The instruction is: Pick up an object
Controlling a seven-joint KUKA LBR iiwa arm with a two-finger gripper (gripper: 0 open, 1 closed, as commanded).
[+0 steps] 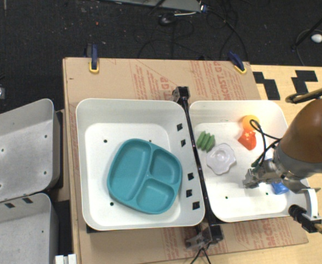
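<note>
Left bin (89, 164): holds a teal divided plate (144, 176), centred.
Right bin (216, 205): green piece (206, 141) and clear cup (221, 159) near left wall; orange item (248, 139) toward far edge; blue item (279, 188) near right wall; near-left corner bare.
Gripper (254, 179): low beside blue item; opening and grasp impossible to tell.

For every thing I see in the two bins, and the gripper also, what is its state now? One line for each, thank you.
Teal divided plate: lying flat in the left bin, right side up.
Green object: lying in the right bin, near the divider.
Clear cup: lying loose beside the green object.
Orange and yellow object: resting near the back of the right bin.
Blue object: lying partly hidden under the arm.
Gripper: low in the right bin.
</note>
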